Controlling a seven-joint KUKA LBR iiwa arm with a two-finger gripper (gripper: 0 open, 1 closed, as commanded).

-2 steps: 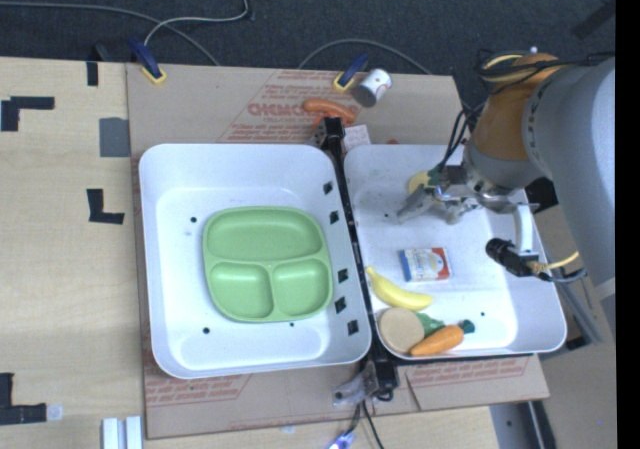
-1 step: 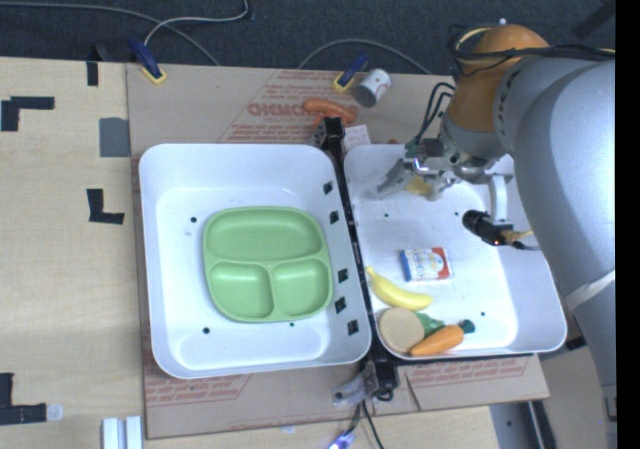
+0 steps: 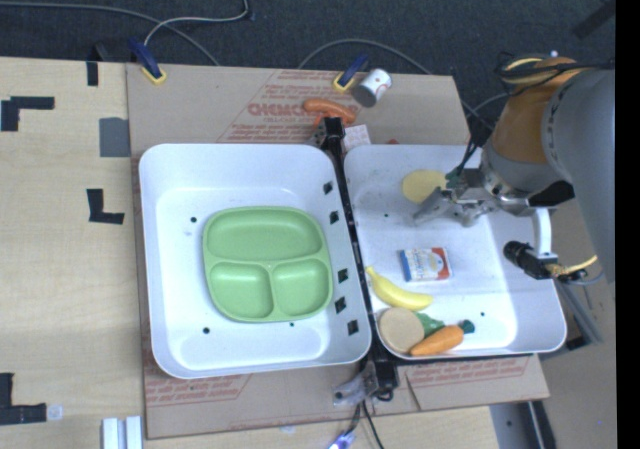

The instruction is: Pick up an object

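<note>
Care matters most in the descent: the claw (image 3: 440, 205) sits low in the right bin (image 3: 500, 332), just beside a pale yellow disc-shaped piece (image 3: 422, 184) near the bin's far wall, and that piece looks like the likeliest thing to be picked. It is flat and thin, so I judge a good grasp would need the claw centred over it and lowered squarely until the tips straddle its edges; a slanted approach would probably just push it against the wall. Whether the claw is apart or together I cannot tell, as it appears as a small grey shape against the white floor. Nothing is seen clamped in it.

The right bin also holds a small blue, white and red box (image 3: 424, 263) lying flat near the middle, a banana (image 3: 397, 290) toward the near left, and in the near corner a round tan piece (image 3: 399, 329) touching a carrot (image 3: 437, 340), with something green between them. These lie well apart from the claw.

The left bin (image 3: 170, 177) holds a green divided plate (image 3: 267, 263) lying flat at its centre. Both bins rest on cardboard (image 3: 200, 102) laid over the table.
</note>
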